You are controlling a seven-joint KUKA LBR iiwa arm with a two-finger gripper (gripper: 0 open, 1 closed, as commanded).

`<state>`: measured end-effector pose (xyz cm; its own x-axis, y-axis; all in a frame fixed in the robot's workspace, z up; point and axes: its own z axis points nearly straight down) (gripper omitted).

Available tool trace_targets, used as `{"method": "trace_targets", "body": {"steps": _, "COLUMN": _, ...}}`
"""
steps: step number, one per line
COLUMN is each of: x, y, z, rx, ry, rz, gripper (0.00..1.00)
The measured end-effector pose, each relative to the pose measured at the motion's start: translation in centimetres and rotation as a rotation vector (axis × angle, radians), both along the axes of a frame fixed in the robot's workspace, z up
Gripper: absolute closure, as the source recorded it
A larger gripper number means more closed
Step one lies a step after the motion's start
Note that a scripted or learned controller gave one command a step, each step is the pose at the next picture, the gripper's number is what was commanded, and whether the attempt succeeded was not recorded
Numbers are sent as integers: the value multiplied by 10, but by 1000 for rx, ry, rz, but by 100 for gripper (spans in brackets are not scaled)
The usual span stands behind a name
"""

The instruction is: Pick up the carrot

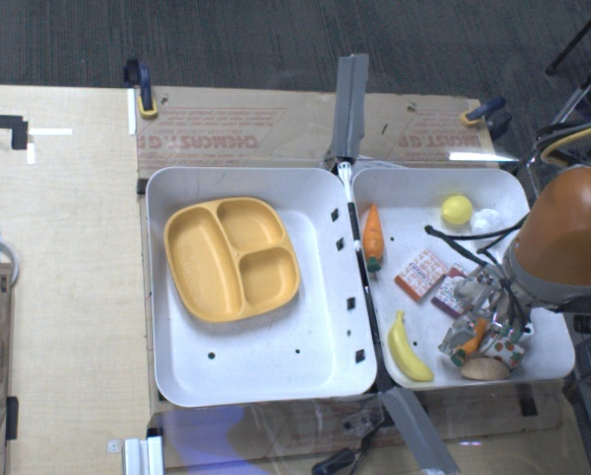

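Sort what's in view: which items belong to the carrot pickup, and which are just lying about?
Belongs to the job:
carrot, by the right bin's left wall
gripper, low over the clutter at that bin's near right

Lying about:
banana
yellow ball
red-patterned packet
yellow divided tray, left bin

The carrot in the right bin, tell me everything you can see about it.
The carrot is a small toy-like piece, smooth and probably plastic, with an orange body and a green tip at its lower end. It lies flat in the right bin, lengthwise along the bin's left wall and close against it, in the upper half. Nothing rests on it. The red-and-white packet and the banana lie apart from it, and the pincer is well off to the lower right.
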<state>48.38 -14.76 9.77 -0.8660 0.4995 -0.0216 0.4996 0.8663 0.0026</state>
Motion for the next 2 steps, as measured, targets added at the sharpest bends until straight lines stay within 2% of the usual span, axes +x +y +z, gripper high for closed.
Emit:
{"method": "trace_targets", "body": {"steps": 1, "x": 3, "y": 0, "z": 9, "rx": 0, "ry": -8, "rz": -4, "gripper": 100}}
{"method": "trace_targets", "body": {"steps": 2, "x": 123, "y": 10, "z": 7, "rx": 9, "ry": 11, "rz": -53, "gripper": 100}}
